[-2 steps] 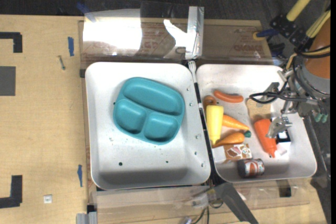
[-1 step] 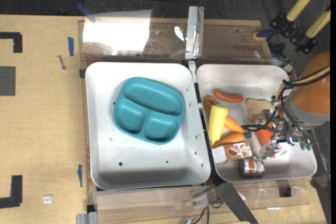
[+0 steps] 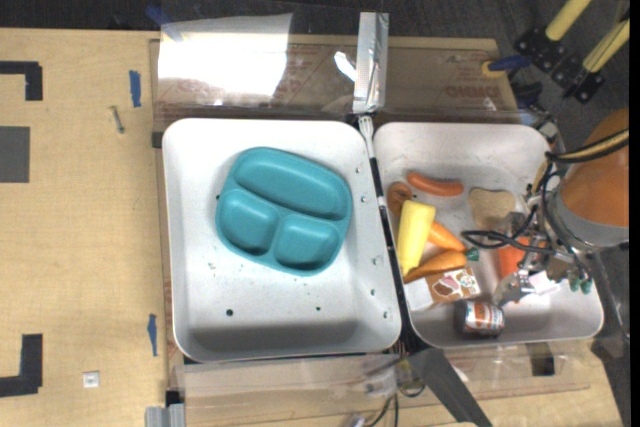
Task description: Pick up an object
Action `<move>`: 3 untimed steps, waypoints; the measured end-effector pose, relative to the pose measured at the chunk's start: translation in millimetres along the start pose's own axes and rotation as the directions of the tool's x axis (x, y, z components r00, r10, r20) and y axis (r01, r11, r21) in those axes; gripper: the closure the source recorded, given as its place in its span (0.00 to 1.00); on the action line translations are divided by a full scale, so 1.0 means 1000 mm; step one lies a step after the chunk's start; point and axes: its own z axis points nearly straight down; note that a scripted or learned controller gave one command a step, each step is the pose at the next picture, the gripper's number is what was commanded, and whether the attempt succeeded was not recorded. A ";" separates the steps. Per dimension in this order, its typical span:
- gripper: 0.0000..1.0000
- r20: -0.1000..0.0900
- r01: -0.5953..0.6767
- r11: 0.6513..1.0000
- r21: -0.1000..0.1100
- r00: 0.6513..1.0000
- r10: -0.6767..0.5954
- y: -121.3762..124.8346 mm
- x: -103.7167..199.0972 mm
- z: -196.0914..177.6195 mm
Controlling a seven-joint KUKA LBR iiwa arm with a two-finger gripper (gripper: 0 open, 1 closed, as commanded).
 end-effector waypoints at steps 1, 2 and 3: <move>1.00 -0.005 0.001 1.000 0.001 1.000 -0.001 0.001 0.001 -0.007; 1.00 -0.013 -0.235 0.972 0.005 0.972 0.235 0.038 -0.006 -0.085; 0.00 -0.016 -0.237 0.972 0.006 0.971 0.237 0.038 -0.005 -0.084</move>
